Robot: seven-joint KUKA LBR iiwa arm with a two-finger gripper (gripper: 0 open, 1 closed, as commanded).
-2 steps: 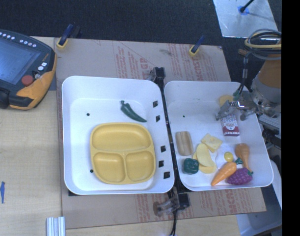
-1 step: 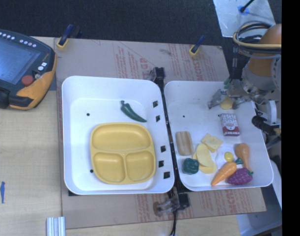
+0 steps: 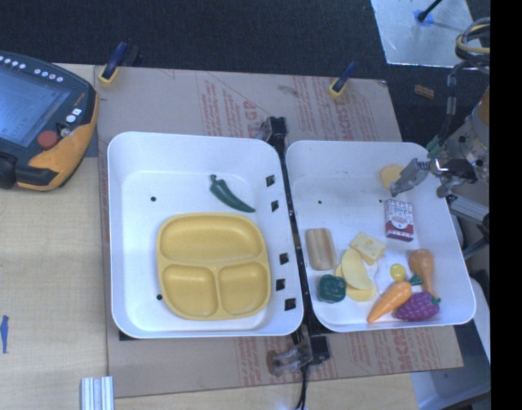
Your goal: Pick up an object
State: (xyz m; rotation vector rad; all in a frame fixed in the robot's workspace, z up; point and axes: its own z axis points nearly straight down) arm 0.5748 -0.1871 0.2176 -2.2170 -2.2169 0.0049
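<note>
The right bin holds several toy foods: a red and white carton, a tan bread piece, a yellow cheese wedge, pale slices, a dark green piece, a carrot, purple grapes and an orange piece. A small yellow piece lies near the bin's far right corner. My gripper hangs over that corner, right beside the yellow piece and above the carton. In the left bin lie a green pepper and a yellow divided plate.
A teach pendant rests on the bench at the far left. Two clamps hold the cardboard sheet at the back. A black divider strip runs between the bins.
</note>
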